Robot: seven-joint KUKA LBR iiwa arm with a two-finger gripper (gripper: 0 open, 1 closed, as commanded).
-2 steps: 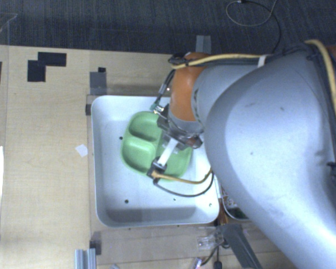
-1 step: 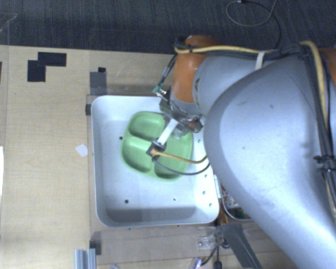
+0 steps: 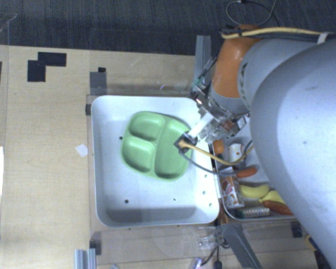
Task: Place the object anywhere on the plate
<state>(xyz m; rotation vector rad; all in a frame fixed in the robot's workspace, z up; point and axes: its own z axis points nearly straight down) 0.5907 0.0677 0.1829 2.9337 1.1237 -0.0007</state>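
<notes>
1. The desk [image 3: 39,161] is pale wood, with black squares stuck on it at the far left.
2. My arm [image 3: 302,122] comes in from the right, grey with an orange band [image 3: 229,66], and it covers most of the right bin [image 3: 252,217].
3. The left bin [image 3: 106,206] is white and shallow and lies in the middle of the desk, just beside the right bin.
4. The plate [image 3: 148,150] is green, with several shallow compartments. It lies flat in the left bin, nearer its far right corner than its near left one.
5. My fingers [image 3: 211,129] hang over the left bin's right rim, just past the plate's right edge. I cannot tell how far apart they stand, or whether anything is between them.
6. The things to choose from lie in the right bin, apart from the plate. I cannot tell which of them is the one to be placed:
   - a banana [image 3: 256,191] near the front;
   - a printed packet [image 3: 231,190] touching the banana's left side;
   - a red sausage-shaped thing [image 3: 246,172] just behind the banana;
   - an orange-red thing [image 3: 277,207] in front of the banana, partly under my arm.
</notes>
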